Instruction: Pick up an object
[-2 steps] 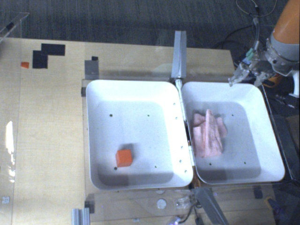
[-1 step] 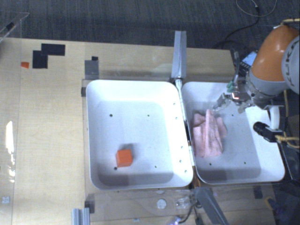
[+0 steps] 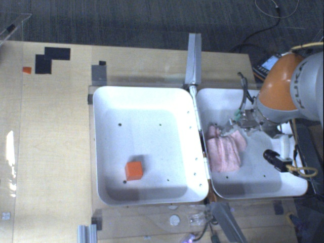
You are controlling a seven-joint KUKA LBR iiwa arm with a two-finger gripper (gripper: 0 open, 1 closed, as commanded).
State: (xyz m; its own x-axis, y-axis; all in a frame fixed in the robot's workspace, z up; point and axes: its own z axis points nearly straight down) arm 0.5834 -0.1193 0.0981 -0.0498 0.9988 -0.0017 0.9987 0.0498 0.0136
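1. a pink cloth (image 3: 224, 152) lies crumpled in the right bin (image 3: 263, 182), close to its left wall.
2. the gripper (image 3: 237, 126) is at the cloth's upper edge; i cannot tell whether it is spread or closed, or grips anything.
3. an orange block (image 3: 134, 170) sits in the left bin (image 3: 152, 110), toward its lower left corner.

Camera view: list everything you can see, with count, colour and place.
left bin: 1, white, middle of the bench
right bin: 1, white, touching the left bin's right side
block: 1, orange, left bin, near its lower left corner
cloth: 1, pink, crumpled, right bin, by its left wall
marks: 2, black, bench top left
bench: 1, tan, under both bins
arm: 1, grey with orange band, over the right bin
gripper: 1, grey, at the cloth's upper right edge
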